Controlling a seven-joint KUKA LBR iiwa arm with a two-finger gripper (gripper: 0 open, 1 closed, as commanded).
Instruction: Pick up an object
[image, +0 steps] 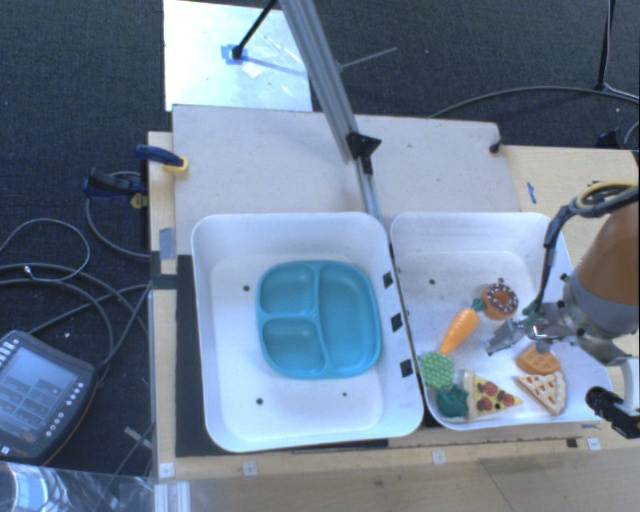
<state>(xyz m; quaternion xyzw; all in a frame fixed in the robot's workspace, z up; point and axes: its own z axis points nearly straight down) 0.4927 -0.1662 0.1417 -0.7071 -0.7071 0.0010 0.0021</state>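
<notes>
The left bin (225, 300) carries a teal divided plate (318, 318) with three compartments, all of them bare; nothing here is in play for a pick.

Across the shared wall, the right bin (450, 245) holds a cluster of toy food in its near half. At the left of the cluster sits a green broccoli piece (436, 368), with a darker green piece (452, 402) just below it against the near wall. A pizza slice (490, 395) lies beside those, its point aimed right. Above them an orange carrot (459, 330) lies on a slant — its long axis runs from lower left to upper right, the upper end near a chocolate doughnut with sprinkles (499, 299).

Then comes the gripper (510, 338), reaching in from the right and low over the bin floor. Its fingers look slightly apart with nothing between them, though they are small and blurred. The carrot lies just to its left, close but apart; the doughnut is just above it. Beneath the wrist sit an orange-red piece (537, 361) and a sandwich wedge (545, 390), both partly tucked under the arm.

The carrot looks the likeliest target — the fingers would need to shift left and straddle its slanted axis crosswise.
</notes>
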